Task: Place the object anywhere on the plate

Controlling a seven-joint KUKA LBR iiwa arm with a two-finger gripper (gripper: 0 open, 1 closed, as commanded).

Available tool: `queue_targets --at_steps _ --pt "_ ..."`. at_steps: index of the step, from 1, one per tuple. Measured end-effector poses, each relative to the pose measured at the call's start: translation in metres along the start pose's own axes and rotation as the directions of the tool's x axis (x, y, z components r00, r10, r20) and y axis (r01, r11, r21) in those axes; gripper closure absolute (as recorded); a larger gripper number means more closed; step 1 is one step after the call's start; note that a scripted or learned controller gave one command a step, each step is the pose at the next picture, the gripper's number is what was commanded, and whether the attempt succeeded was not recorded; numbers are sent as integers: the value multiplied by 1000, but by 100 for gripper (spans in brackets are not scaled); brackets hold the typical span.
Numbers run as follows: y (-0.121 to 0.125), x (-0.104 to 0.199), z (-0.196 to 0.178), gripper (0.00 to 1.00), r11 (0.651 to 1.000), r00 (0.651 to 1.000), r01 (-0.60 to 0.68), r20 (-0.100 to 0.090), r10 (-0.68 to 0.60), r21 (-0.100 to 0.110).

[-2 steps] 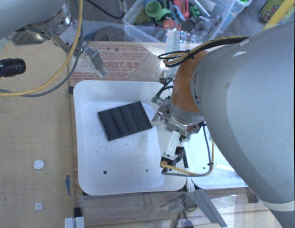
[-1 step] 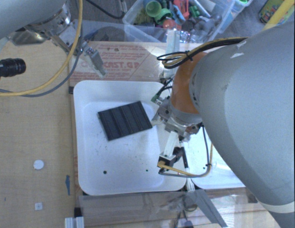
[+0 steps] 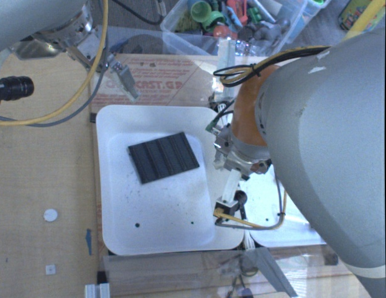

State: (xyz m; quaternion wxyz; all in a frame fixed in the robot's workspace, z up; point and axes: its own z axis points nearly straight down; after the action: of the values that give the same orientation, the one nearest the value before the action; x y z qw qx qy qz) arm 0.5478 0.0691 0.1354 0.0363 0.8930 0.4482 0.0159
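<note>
A dark ribbed rectangular plate (image 3: 163, 156) lies flat in the left white bin (image 3: 112, 185), a little behind the bin's middle and turned slightly askew. My gripper (image 3: 237, 164) hangs under the orange-banded wrist, over the shared wall between the two bins and just right of the plate. The arm's body covers most of the right bin (image 3: 270, 225). I see no object between the gripper and the plate.
Two small dark specks (image 3: 137, 225) sit on the left bin's floor near its front. A clear tub of coloured toys (image 3: 242, 11) stands behind the bins, with a cardboard sheet (image 3: 158, 82) in front of it. A white disc (image 3: 50, 215) lies on the bench at the left.
</note>
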Motion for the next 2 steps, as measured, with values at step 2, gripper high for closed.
queue_targets --at_steps 2 --pt "3 10 6 100 936 936 -351 -16 351 1"
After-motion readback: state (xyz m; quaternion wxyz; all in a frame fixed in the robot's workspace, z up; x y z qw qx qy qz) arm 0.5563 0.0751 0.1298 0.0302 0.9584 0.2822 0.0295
